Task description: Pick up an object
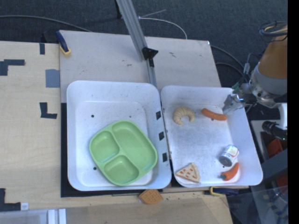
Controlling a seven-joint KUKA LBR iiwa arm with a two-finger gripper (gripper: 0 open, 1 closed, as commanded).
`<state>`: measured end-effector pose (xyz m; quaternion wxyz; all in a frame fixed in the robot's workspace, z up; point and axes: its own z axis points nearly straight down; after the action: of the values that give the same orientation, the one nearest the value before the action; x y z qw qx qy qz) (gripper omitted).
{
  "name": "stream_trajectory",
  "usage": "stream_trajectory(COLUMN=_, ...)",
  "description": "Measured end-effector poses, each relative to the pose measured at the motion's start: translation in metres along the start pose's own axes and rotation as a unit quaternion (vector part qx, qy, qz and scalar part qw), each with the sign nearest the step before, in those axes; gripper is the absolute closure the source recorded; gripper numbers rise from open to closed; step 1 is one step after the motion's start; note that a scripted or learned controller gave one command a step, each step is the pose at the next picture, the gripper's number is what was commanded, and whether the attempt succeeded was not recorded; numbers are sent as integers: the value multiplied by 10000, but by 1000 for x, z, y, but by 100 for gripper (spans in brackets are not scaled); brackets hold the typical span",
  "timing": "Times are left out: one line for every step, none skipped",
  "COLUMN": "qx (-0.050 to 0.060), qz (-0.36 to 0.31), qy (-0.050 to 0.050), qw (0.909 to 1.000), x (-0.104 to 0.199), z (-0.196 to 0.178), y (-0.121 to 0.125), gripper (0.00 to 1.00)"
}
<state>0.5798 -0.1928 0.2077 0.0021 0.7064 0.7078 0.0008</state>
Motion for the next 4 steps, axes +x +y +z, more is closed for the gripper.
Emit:
stream_trajectory(qx=-4, qz=-6, qy=2, qw=10000, x=10, z=-54, y=7, gripper=100)
stream_trajectory(qx=31, qz=-18, qy=14, qw=10000, x=60, z=-47, y=6, gripper=100)
stream_trajectory(qx=34, qz=-22, qy=19, qw=10000, x=116, z=-50, y=-11, gripper=100)
stream_trajectory(qx=33, qz=-23, qy=19, qw=10000, x=166, z=-53, y=-19, gripper=100)
